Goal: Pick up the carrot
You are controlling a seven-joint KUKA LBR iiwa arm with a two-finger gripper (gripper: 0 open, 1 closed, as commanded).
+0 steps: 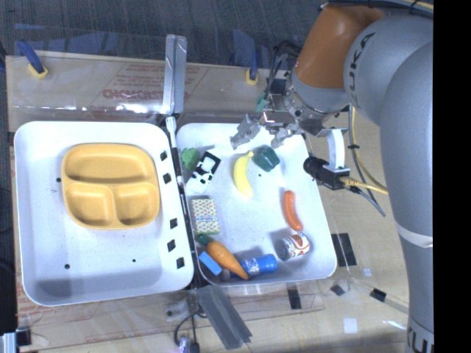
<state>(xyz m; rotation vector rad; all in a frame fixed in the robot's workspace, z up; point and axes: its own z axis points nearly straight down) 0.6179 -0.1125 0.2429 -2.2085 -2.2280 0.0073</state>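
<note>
One carrot (226, 259) lies in the right bin (316, 219), near its front left corner, slanting from upper left to lower right. Its lower end touches a blue can (260, 265) lying on its side, and a small blue block (209, 264) sits just beside it to the left. Above the carrot rests a square, pale, patterned packet (204, 215). To the right of the blue can a red and white can (294, 245) lies tipped over, and a red sausage (292, 209) stretches above it. Toward the back of the bin are a yellow banana (243, 173), a dark green block (266, 158), a green toy (191, 157) and a black and white tag (207, 165). The gripper (263, 129) hangs over the bin's back edge, well apart from the carrot, its fingers spread wide with nothing between them. The left bin (44, 271) bears a yellow divided tray (110, 184).
</note>
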